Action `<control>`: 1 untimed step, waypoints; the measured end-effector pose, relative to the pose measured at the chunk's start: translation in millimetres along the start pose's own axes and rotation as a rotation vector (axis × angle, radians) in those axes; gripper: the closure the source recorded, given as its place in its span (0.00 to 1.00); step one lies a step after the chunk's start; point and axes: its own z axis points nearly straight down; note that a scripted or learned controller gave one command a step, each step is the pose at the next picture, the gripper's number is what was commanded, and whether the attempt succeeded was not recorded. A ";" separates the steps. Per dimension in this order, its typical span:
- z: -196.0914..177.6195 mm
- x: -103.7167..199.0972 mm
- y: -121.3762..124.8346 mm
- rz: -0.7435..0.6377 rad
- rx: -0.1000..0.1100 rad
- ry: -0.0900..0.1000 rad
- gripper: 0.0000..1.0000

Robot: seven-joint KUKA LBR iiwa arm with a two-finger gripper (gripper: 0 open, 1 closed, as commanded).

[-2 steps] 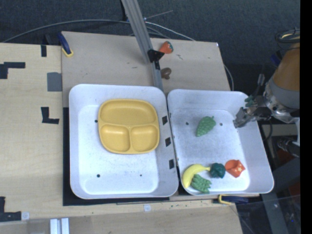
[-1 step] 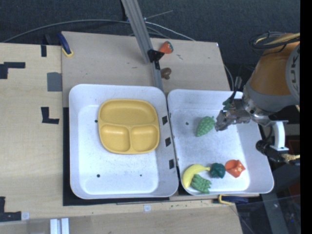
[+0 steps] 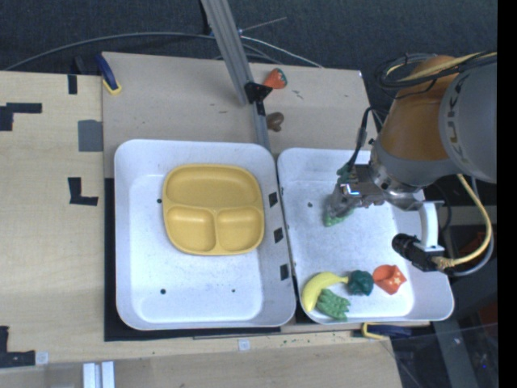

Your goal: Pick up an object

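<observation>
- A small grey-green object lies in the right bin, in its upper-middle part, towards the arm's side; what kind of thing it is cannot be told from this view.
- The gripper is down in the same bin, right over that object — its tip meets the object's upper right end, and the object slants away from it down and to the left.
- Whether the object sits between the fingers or just touches them is not clear, and I cannot tell if the fingers are apart or together (the tip is dark and small here).
- The arm comes in from the right, its orange band above the wrist, with yellow and black cables looping beside it.
- Well apart from the gripper, along the near edge of the right bin, four toys cluster: a yellow banana, a green ridged piece touching it from below, a dark teal lump just beside the banana's tip, and an orange-red piece to the right of that.
- The left bin holds a yellow divided plate — three compartments, lying flat in the bin's upper half.
- Beyond the bins, a grey pole slants across the bench.
</observation>
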 end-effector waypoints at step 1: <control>-10.3 47.4 -3.4 -0.001 -0.002 0.000 1.00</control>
